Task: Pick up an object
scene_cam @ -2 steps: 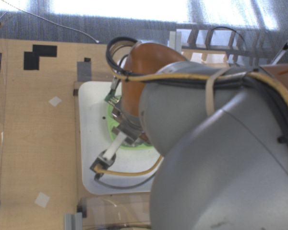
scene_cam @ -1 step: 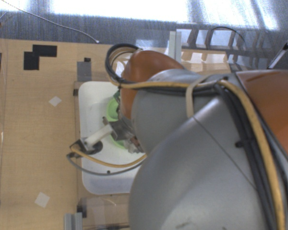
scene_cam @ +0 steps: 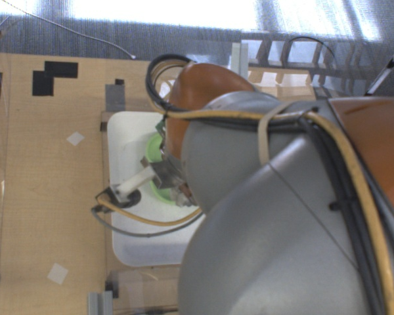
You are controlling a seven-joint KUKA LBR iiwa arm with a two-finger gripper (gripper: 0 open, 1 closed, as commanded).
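My grey arm with its orange band fills the right and middle of the camera view and reaches down into the left white bin [scene_cam: 128,133]. A light green object [scene_cam: 153,151] lies in that bin, mostly hidden under the wrist; another bit of green [scene_cam: 163,192] shows lower down. The gripper [scene_cam: 174,182] hangs low over the green object, and the wrist body hides its tips. A white connector [scene_cam: 128,188] with yellow and grey cables sticks out to the left of the wrist.
The wooden bench [scene_cam: 46,195] stretches left of the bin, with black marker shapes [scene_cam: 52,76] at the back. Looped cables [scene_cam: 134,218] droop over the bin floor. A metal frame [scene_cam: 285,61] stands behind. The arm covers the right bin.
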